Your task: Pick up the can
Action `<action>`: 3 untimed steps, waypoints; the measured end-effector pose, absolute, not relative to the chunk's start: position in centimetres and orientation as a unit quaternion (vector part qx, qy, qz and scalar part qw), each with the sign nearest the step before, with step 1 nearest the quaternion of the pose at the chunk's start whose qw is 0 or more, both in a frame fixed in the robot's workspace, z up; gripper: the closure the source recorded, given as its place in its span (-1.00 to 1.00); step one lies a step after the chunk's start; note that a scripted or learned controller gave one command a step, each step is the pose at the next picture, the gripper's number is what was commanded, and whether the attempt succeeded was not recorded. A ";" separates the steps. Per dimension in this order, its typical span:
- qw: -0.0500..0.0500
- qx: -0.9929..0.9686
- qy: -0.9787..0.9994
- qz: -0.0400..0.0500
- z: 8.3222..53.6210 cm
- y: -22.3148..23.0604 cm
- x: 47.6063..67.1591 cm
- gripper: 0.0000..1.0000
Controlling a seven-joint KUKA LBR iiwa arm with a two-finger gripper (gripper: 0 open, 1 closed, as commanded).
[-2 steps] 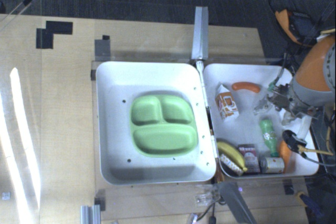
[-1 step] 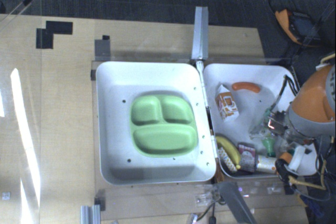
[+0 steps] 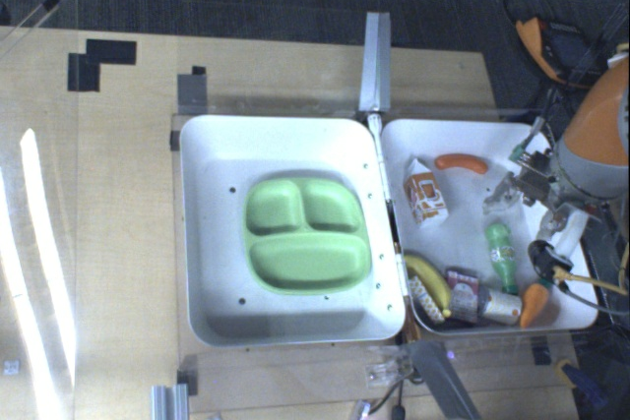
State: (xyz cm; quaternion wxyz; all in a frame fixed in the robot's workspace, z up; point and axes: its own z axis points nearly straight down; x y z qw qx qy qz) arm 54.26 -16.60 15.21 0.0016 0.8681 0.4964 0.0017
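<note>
Two white bins sit side by side, and in the right bin (image 3: 591, 315) the can (image 3: 484, 305) lies at the front wall, wedged between banana (image 3: 429, 282), green bottle (image 3: 502, 256) and carrot (image 3: 533, 303), so the gripper (image 3: 514, 180), well apart near the back and empty with fingers apparently spread, risks snagging a neighbour instead.

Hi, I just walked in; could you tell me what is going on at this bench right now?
A KUKA arm reaches in from the right, its gripper hovering over the upper right part of the right bin. The can it should pick up lies on its side at that bin's lower edge, untouched, among a banana, a green bottle, a carrot, a small carton and a sausage. The left bin holds a green divided tray.
</note>
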 end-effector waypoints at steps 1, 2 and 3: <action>0.000 0.890 0.456 0.001 10.8 -18.9 51.8 -1.00; 0.001 0.870 0.493 0.001 11.5 -19.8 49.4 -1.00; 0.002 0.911 0.412 0.005 8.8 -19.4 49.1 -1.00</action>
